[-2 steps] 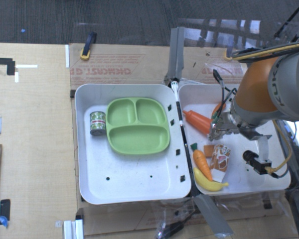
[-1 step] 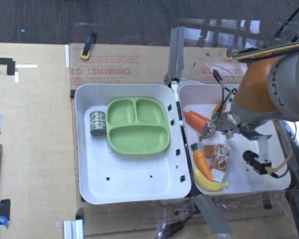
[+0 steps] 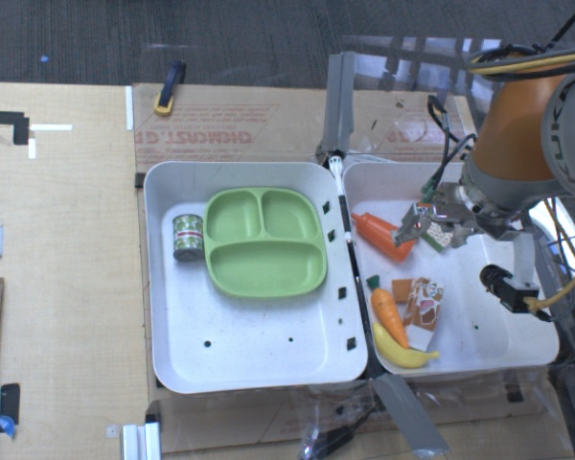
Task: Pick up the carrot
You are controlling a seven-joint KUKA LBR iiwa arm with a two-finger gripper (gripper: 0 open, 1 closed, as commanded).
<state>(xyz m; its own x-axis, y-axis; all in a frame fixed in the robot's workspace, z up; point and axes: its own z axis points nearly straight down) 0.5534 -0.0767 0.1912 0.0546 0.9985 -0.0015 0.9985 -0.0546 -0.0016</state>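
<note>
Cardboard sheet (image 3: 225, 123) reads "CHEMCAST GP" (upside down)

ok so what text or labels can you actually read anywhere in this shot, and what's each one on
"CHEMCAST GP", red print seen upside down on the brown cardboard sheet behind the two white bins; smaller print beside it is too blurred to read.
Label on the small green and white can beside the green divided plate: too small to read.
Print on the small orange and white carton by the orange carrot: blurred, unreadable.
</note>
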